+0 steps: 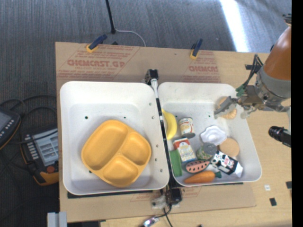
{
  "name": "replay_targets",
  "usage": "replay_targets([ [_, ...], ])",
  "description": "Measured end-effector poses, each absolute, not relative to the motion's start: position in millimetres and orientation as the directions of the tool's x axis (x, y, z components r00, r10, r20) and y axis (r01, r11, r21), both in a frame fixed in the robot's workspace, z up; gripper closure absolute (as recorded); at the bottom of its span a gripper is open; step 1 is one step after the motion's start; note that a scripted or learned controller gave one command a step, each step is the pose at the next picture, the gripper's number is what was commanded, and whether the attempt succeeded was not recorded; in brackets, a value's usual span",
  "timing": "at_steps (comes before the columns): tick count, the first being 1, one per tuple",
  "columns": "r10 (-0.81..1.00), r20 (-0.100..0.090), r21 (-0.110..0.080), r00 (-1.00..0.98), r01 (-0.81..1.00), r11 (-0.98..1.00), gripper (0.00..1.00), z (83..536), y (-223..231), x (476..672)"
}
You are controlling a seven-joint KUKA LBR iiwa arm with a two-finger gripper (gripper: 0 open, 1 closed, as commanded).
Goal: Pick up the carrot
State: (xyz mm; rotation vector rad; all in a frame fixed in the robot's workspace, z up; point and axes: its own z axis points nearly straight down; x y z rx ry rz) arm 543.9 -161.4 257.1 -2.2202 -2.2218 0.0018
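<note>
Over the right bin's (pixel 246 171) far right corner, the arm (pixel 279 63) reaches in from the right edge, its wrist angled down and leftward. Its gripper (pixel 226 107) hangs above a small tan object (pixel 230 112), fingers spread apart, nothing between them. Well apart from it, the carrot (pixel 200 177) lies along the near wall, just beside a watermelon slice (pixel 198 166). A yellow divided plate (pixel 116 152) sits in the left bin (pixel 71 126).
</note>
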Motion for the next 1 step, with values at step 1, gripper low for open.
replay_targets([
  [1,0.971,-0.002,-0.001,0.238,0.971,-0.238,0.0,229.8,-220.2,623.4],
])
